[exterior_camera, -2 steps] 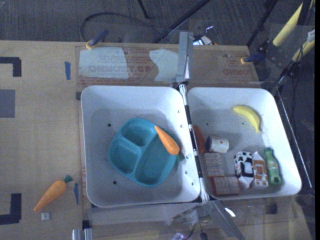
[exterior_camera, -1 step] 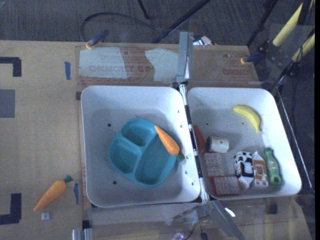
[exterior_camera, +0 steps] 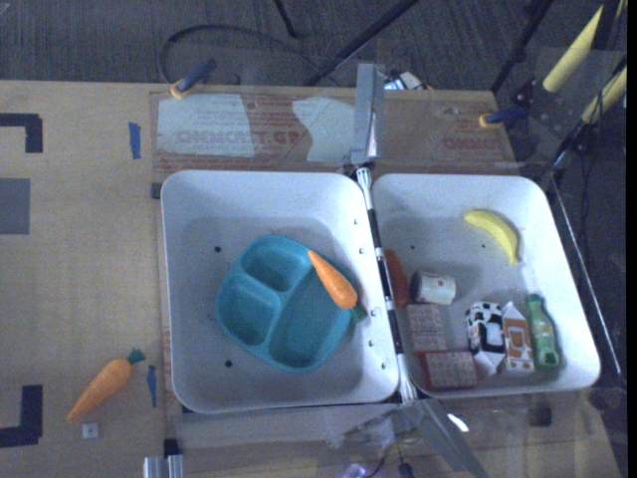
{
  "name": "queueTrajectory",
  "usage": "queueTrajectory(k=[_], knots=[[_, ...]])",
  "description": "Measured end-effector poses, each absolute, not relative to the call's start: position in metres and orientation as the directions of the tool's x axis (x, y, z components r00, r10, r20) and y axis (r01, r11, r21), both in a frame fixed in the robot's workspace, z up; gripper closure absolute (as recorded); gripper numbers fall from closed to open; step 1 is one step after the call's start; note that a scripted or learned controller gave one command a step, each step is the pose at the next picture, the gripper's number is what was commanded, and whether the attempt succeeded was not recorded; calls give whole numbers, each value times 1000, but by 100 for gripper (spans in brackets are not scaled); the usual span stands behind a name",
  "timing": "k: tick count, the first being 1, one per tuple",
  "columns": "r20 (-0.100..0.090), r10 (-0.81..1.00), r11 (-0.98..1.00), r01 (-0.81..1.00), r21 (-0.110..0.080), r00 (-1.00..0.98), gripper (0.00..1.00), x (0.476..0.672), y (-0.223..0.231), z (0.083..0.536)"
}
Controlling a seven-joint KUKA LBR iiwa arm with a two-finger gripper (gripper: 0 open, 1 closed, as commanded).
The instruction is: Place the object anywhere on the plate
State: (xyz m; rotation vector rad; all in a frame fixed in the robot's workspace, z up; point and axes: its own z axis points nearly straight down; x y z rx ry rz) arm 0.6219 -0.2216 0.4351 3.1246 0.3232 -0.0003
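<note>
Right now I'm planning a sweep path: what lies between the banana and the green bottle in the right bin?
In the camera view, bare white bin floor separates the banana from the green bottle.

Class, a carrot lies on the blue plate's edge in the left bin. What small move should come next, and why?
Probably none for that carrot: it already rests on the plate, its green end hanging over the rim. If another object is wanted, I'd reach for the banana, which lies apart in the right bin.

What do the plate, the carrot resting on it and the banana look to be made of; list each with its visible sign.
Plate: likely moulded plastic, uniform teal, smooth divided wells.
Carrot: probably toy plastic, flat orange with a slight sheen.
Banana: seemingly toy plastic, even unblemished yellow.
</note>
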Motion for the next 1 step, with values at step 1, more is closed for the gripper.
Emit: queueTrajectory(k=[1], knots=[[0,205,-979,205,1,979,0,635,-221,435]])
